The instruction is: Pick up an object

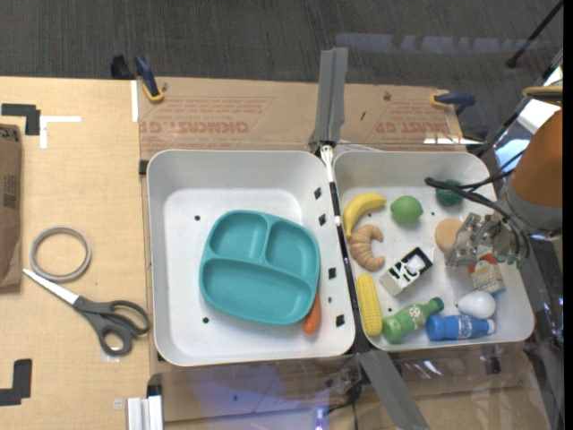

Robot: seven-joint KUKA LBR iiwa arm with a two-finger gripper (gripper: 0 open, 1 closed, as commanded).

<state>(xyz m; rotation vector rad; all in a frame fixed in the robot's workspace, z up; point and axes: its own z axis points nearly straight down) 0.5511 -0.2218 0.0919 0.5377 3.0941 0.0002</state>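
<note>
We find the gripper low in the right bin, over a small carton beside a white egg; its finger state cannot be told. We judge the approach underway; next, a confirmed grasp, then lift

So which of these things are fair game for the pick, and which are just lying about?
For the pick, right bin: yellow banana, green lime, tan croissant, yellow corn cob, green bottle, blue bottle.

Lying about: teal divided plate, grey-handled scissors, tape roll.
</note>
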